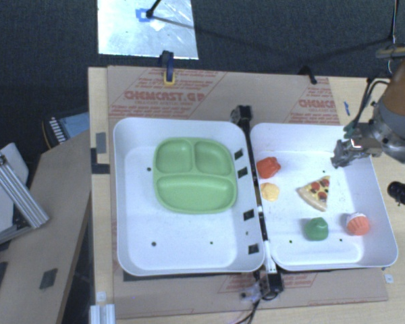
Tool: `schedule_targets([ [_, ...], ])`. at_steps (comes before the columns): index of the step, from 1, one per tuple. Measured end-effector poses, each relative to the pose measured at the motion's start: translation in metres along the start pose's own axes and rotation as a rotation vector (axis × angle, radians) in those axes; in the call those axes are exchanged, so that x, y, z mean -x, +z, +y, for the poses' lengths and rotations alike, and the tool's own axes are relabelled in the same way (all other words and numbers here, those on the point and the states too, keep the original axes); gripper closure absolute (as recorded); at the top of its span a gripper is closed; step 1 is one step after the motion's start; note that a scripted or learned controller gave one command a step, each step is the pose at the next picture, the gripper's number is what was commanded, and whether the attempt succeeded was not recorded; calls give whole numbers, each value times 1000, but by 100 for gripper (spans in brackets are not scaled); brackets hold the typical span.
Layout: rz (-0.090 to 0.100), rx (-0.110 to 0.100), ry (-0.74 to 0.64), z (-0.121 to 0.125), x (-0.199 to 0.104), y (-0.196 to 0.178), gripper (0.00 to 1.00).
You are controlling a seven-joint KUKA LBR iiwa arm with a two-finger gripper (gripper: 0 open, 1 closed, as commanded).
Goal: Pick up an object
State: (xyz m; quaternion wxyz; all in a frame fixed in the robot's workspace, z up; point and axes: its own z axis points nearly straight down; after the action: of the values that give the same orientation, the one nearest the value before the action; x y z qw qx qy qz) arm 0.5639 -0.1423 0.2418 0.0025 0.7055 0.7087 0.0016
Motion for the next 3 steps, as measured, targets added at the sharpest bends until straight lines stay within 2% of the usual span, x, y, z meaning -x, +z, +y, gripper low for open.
schedule_targets([
  [1, 3, -4, -6, -5, -60, 3, 100],
  [3, 4, -5, -6, 6, -169, 24, 100],
])
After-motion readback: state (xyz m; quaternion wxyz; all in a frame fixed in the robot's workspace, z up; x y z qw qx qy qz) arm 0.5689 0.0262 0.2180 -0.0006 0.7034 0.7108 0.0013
